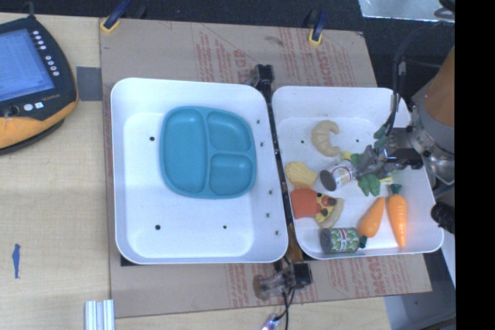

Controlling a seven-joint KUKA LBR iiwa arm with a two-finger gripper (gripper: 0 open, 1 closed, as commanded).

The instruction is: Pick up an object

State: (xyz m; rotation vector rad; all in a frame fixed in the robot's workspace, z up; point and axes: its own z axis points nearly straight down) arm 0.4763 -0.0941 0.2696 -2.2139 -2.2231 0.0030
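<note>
Left bin [124, 166]: holds a blue divided plate [207, 151], lying flat; right bin [348, 94]: loose toy foods, a croissant [326, 136], a small can [338, 177], two carrots [387, 218], scattered as pick candidates; gripper [379, 158]: low over the green item [371, 183] beside the can, whether anything is grasped cannot be told.

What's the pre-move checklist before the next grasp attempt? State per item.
1. Gripper over the right bin: ok.
2. Object between the fingers: cannot tell, clutter hides them.
3. Target isolated: not ok; small can and green piece crowd the gripper.
4. Two carrots lie clear near the bin's front edge: ok.
5. Left bin's blue divided plate out of the arm's way: ok.
</note>
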